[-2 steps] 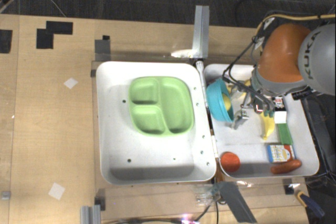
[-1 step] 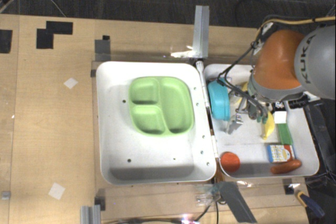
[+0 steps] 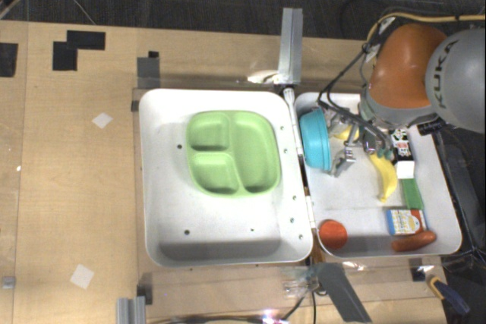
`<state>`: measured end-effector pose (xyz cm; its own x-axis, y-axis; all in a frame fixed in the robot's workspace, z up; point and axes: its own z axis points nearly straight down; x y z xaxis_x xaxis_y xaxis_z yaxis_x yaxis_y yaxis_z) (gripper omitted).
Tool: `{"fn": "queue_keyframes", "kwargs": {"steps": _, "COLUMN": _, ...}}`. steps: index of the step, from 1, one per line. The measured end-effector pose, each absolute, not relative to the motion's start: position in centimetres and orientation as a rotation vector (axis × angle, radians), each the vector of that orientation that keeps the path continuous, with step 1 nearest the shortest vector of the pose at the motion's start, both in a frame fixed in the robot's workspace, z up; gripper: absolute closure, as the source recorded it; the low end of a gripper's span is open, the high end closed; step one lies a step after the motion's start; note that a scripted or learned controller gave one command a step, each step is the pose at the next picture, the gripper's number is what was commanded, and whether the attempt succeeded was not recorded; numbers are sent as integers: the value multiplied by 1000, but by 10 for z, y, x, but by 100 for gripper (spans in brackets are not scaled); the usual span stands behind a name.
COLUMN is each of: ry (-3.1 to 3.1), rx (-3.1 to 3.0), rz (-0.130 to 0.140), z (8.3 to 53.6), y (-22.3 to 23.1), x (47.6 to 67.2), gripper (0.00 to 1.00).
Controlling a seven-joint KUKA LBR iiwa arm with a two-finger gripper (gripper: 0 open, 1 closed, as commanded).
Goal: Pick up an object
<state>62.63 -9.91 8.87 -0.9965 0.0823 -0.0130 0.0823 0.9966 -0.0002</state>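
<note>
The gripper (image 3: pixel 346 157) hangs low in the right bin (image 3: pixel 357 201), beside the blue bowl (image 3: pixel 315 139) and near the banana (image 3: pixel 386 177). I cannot tell its state. Nothing looks lifted yet.

"KUKA" — on the grey arm (image 3: pixel 460 80) casing.

Yellow banana (image 3: pixel 385 177) lies lengthwise in right bin (image 3: pixel 357 201); blue bowl (image 3: pixel 315 140) tilted at its left wall
</note>
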Motion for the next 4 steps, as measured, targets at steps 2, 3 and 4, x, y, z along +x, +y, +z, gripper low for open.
{"fn": "queue_keyframes", "kwargs": {"steps": 2, "ry": 3006, "rx": 854, "rz": 4, "z": 90, "y": -96, "x": 562, "gripper": 0}}
{"fn": "queue_keyframes", "kwargs": {"steps": 3, "ry": 2871, "rx": 1251, "rz": 4, "z": 88, "y": -86, "x": 618, "gripper": 0}}
{"fn": "queue_keyframes", "kwargs": {"steps": 4, "ry": 2785, "rx": 1435, "rz": 4, "z": 115, "y": -124, "x": 618, "gripper": 0}}
